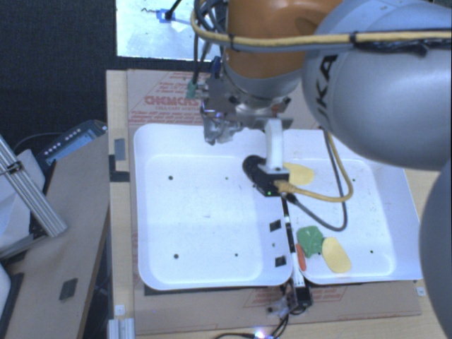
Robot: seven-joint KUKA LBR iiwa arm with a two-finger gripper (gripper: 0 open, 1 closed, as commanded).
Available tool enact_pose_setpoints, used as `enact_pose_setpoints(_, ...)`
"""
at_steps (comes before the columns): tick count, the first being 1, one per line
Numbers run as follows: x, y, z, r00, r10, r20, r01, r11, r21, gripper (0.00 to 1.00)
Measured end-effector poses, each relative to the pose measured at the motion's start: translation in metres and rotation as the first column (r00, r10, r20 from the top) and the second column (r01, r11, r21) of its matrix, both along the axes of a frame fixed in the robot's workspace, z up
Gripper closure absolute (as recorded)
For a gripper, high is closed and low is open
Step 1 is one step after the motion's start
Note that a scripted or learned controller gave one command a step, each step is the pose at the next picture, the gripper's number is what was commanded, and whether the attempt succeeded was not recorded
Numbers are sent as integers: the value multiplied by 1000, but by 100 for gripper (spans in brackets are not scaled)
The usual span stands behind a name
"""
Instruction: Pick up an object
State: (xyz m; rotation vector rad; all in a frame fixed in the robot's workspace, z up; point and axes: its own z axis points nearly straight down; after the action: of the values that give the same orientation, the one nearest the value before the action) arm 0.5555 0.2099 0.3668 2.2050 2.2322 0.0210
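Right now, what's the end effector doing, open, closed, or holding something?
End effector: cannot be told from this view; nothing visibly held.

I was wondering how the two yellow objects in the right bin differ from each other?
The upper yellow object lies near the bin's far left corner, just right of the black part at the divider; the lower yellow object lies near the front edge, beside a green object. The upper one is paler and partly hidden by a yellow cable; the lower one is a deeper yellow and shows whole. Both are rounded, elongated and lie flat in the right bin.
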Motion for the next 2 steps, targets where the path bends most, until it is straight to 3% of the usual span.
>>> enact_pose_setpoints(1,8,26,82,1000,-5,-1,5,1000,-1,100)
enact_pose_setpoints(2,-27,25,175,1000,-5,-2,5,1000,0,100)
